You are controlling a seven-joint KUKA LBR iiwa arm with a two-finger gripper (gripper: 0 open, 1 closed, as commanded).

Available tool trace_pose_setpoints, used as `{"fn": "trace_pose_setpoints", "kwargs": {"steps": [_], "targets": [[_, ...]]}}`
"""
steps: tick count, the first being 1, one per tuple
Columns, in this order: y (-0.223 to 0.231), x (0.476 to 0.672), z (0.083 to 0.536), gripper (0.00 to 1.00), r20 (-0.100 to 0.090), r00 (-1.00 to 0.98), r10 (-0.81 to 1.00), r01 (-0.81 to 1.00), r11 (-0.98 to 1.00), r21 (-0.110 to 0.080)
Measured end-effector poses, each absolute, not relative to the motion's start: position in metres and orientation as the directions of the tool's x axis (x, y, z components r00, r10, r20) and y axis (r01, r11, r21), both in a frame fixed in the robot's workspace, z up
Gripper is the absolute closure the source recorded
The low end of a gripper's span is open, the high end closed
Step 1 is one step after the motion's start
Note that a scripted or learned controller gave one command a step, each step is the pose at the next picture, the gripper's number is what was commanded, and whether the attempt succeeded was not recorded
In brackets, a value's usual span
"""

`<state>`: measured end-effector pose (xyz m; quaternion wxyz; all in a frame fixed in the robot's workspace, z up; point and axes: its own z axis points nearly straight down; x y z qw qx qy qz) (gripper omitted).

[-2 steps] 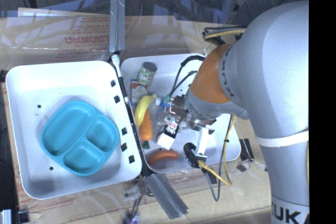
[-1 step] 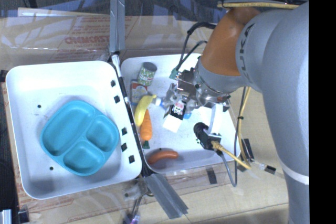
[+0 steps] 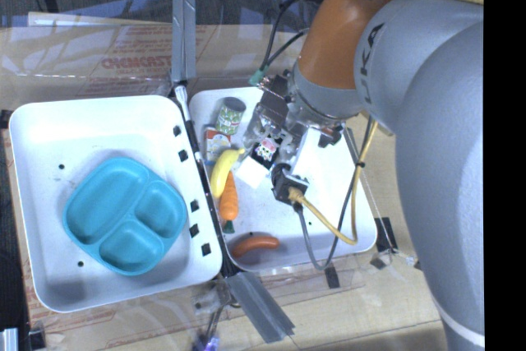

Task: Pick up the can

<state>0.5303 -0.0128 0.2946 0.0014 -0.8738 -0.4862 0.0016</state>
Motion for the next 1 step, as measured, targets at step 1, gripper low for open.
{"fn": "trace_pose_setpoints", "kwargs": {"steps": [1], "targets": [[-0.0111,0.5303,0.303,1.0,-0.005,0.518,0.855,0.855,-0.518,-0.01]]}}
